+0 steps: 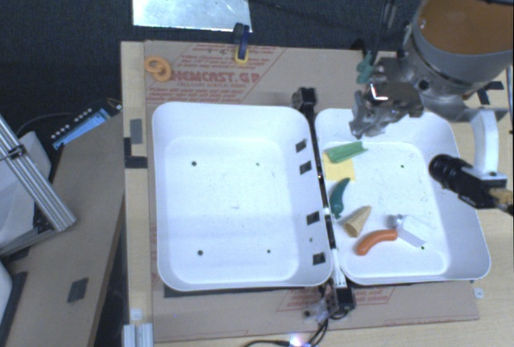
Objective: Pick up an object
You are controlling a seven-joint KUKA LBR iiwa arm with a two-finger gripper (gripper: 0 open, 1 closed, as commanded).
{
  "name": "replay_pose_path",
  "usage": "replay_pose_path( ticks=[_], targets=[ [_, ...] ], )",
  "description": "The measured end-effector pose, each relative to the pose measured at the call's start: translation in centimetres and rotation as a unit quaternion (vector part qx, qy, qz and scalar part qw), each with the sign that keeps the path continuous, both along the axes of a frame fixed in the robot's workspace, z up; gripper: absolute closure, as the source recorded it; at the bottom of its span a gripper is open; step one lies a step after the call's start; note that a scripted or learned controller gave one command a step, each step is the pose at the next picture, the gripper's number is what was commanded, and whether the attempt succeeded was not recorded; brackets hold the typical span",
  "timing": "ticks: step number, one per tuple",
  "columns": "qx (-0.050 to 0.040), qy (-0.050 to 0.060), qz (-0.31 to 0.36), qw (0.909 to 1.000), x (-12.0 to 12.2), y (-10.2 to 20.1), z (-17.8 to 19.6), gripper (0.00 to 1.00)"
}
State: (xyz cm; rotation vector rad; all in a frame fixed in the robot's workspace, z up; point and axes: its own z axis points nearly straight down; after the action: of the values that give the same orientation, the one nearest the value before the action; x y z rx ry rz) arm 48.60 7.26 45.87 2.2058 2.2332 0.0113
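1. The green block lies in the right bin, near its upper left corner, partly over a yellow card. Its long axis runs almost left to right in the camera view, slightly tilted up on the right.
2. The gripper hangs just above and to the right of this block, so the block is the nearest thing to it, down and a little to the left.
3. Whether the gripper is released or clenched cannot be told; nothing is seen grasped in it.
4. Further down in the same bin lie a dark green curved piece, a tan cone and an orange sausage shape, all well apart from the gripper.
5. The arm reaches in from the right, wrist pointing down over the bin's upper edge.
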Motion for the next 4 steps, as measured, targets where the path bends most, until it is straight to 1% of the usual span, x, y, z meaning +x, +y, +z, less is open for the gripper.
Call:
replay_pose_path(
  ticks=[1,2,3,4],
  targets=[
    [0.0,0.001,0.0,1.0,0.0,6.5,1.6,1.0],
    [0.0005,0.001,-0.001,1.0,0.6,12.7,4.6,1.0],
    [0.0001,0.001,-0.002,1.0,0.0,16.4,7.8,1.0],
    [-0.002,0.002,-0.009,1.0,6.9,11.3,7.6,1.0]
  ],
)
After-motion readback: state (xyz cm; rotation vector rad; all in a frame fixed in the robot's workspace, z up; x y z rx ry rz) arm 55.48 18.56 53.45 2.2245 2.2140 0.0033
